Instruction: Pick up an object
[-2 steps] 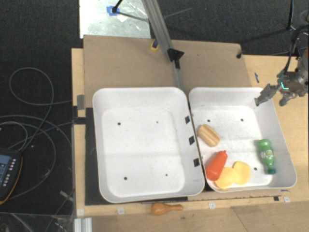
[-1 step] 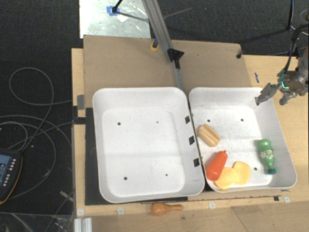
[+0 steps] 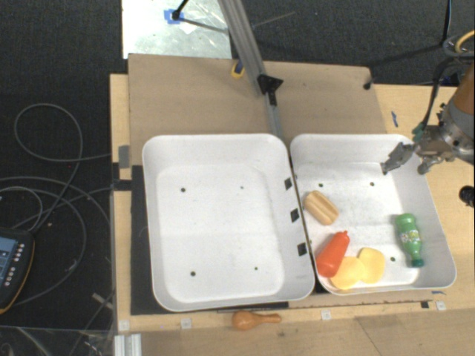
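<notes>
The arm is cut off at the right edge, its hand (image 3: 407, 162) spread wide and empty over the right bin (image 3: 349, 153), which holds one hot dog (image 3: 321, 207), one ketchup (image 3: 333, 251), one yellow lump (image 3: 361, 268) and one green bottle (image 3: 408, 237).

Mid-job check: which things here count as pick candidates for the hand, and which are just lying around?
Job items, all in the right bin:
hot dog bun
red bottle
yellow piece
green bottle
hand

Lying about:
left bin
orange item on the bench, in front of the bins
pendant
</notes>
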### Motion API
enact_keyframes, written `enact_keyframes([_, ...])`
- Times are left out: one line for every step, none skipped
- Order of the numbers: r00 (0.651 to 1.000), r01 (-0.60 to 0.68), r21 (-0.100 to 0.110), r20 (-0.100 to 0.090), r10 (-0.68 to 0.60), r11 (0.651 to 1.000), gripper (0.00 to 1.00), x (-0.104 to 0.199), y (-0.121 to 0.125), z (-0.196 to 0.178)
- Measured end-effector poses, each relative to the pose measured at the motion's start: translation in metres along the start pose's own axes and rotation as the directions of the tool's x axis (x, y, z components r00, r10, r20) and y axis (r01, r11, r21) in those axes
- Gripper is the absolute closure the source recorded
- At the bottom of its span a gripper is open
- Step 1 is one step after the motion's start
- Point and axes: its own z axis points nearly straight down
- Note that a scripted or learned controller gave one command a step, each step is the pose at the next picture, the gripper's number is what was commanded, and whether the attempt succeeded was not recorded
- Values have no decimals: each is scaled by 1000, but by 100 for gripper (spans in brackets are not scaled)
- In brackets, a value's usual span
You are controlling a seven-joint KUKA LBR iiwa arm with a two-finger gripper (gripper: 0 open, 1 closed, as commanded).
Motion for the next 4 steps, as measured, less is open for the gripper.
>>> enact_keyframes([1000, -3, 2, -1, 3, 1000, 0, -3, -3, 62])
enact_keyframes([1000, -2, 1, -1, 2, 1000, 0, -2, -4, 114])
enact_keyframes([1000, -2, -7, 2, 2, 1000, 100, -3, -1, 100])
enact_keyframes([1000, 0, -11, 4, 0, 1000, 100, -8, 4, 35])
